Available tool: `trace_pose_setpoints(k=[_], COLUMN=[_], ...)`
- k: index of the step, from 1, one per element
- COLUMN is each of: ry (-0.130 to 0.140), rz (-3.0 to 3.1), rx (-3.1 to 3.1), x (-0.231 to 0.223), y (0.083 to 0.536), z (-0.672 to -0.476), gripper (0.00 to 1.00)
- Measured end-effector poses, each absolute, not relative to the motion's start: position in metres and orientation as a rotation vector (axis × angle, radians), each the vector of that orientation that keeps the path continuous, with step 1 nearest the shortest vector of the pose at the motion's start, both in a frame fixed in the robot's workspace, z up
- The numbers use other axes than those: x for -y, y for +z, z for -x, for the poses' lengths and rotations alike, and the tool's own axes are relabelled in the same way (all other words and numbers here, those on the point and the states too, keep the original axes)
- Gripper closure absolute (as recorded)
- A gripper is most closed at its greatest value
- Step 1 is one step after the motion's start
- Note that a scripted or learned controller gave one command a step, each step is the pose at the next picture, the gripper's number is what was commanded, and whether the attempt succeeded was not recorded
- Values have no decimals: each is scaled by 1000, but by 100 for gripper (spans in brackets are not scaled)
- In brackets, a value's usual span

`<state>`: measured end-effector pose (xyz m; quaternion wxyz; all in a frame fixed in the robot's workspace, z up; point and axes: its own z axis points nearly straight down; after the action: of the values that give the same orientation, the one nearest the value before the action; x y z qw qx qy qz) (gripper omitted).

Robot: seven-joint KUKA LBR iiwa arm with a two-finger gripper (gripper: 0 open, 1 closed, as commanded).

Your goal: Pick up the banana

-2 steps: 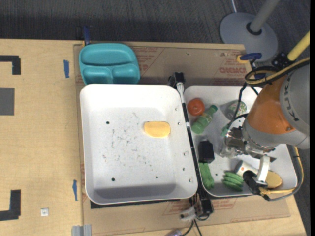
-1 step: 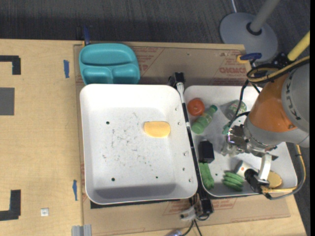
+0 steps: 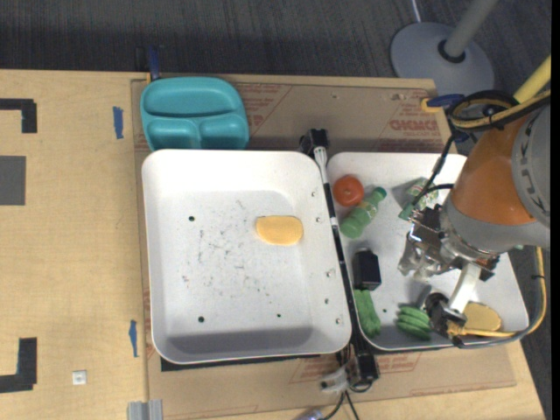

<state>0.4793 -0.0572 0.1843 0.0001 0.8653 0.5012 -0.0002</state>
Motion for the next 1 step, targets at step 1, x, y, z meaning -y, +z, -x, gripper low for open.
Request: trace_pose_setpoints(k=[1], ry=[0], rz=[-2716], rx=[-1575], x=[57], y=[194], z=[-480], gripper=[100])
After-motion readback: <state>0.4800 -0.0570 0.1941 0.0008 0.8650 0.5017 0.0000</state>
